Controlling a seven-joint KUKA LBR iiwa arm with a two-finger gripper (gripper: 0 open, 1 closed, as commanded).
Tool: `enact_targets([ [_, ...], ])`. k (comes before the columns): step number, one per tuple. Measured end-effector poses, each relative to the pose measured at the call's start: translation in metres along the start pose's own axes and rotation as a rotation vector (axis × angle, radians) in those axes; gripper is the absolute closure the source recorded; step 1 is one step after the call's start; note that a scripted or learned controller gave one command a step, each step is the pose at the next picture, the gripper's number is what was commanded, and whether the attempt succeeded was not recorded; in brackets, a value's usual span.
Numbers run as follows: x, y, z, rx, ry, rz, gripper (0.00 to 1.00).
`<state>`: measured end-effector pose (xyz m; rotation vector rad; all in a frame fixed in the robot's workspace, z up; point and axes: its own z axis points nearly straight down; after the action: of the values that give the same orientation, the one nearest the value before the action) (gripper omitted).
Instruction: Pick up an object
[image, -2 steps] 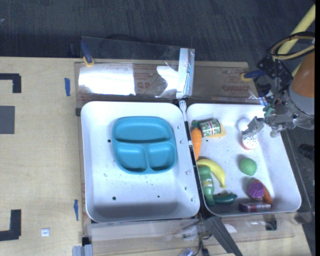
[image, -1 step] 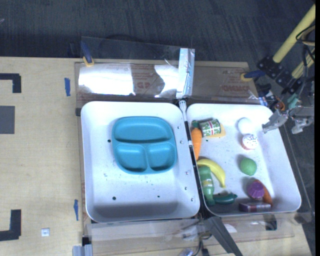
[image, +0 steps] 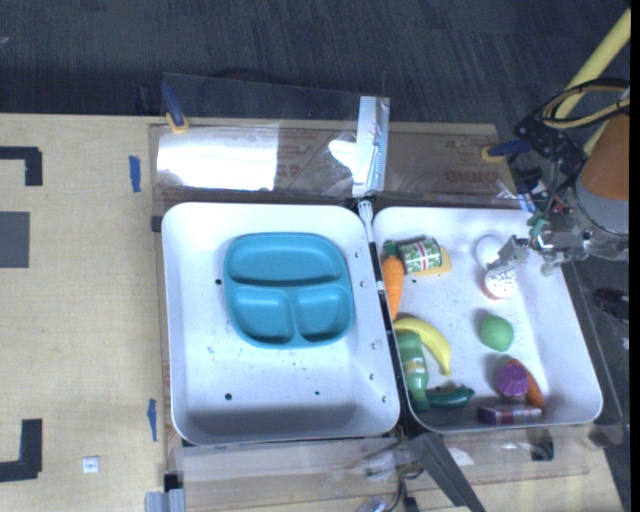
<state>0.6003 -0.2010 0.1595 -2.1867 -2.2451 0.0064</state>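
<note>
Jaws: the gripper (image: 512, 255) is reaching in over the upper right of the right bin (image: 585, 345); I cannot tell how the jaws are standing, and nothing is visibly sitting between them.

Camera view, nearest target: a small round white and pink object (image: 499, 284) is lying just below the gripper tip, close to it or touching; contact cannot be judged from this slant.

Camera view, other candidates: a green ball (image: 496, 331) is resting near the bin's middle, a purple object (image: 512, 378) is sitting lower right, and a banana (image: 428, 339), a carrot (image: 392, 284) and a green-labelled can (image: 421, 255) are crowding the left wall.

Camera view, left side: a blue divided tray (image: 289, 287) is occupying the left bin (image: 190, 350).

Step in hand: judging by the pose, the arm is lining up for a descent onto the white and pink object.

Doing it well: the tip probably needs centring over the object, not its edge, since a round thing is likely to be rolling away under an off-centre pinch; the nearby bin wall is leaving little room on the right.
</note>
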Motion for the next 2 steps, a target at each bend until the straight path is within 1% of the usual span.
enact_targets([
  [1,-0.002,0.036,0.061,-0.007,0.001,0.041,0.00],
  [2,0.029,-0.002,0.071,-0.015,-0.007,-0.130,0.00],
])
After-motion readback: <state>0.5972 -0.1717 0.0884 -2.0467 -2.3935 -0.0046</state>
